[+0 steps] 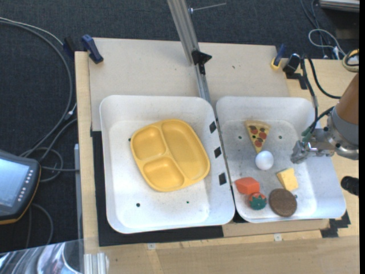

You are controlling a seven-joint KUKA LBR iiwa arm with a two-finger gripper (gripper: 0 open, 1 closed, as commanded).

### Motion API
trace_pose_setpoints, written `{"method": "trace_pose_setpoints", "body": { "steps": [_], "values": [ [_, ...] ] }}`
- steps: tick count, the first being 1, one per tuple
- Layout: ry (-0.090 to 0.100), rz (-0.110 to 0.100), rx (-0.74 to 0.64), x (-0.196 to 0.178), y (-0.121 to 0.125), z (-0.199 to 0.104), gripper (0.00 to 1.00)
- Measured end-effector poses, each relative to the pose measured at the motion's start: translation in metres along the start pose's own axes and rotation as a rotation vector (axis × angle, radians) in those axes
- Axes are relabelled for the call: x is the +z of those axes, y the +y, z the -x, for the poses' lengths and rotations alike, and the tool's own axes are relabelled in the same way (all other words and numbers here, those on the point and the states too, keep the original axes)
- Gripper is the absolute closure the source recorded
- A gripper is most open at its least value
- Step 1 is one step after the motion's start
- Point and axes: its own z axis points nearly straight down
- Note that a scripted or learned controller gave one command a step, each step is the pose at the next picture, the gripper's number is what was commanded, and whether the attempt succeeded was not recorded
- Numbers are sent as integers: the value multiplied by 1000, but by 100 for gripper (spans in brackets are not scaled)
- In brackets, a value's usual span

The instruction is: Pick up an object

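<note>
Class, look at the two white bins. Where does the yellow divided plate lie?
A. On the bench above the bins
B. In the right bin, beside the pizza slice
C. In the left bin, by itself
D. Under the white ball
C: the yellow plate lies in the left bin, while the small toys, such as the pizza slice, lie in the right bin.

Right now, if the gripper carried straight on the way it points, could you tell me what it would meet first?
Probably the white ball: the gripper points leftward across the right bin, roughly towards it. Depth is unclear, so it might pass above the ball.
</note>
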Motion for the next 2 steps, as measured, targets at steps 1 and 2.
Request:
{"method": "trace_pose_setpoints", "body": {
  "steps": [1, 2],
  "values": [
    [0, -2, 0, -30, 2, 0, 100],
    [4, -4, -6, -38, 18, -61, 100]
  ]
}}
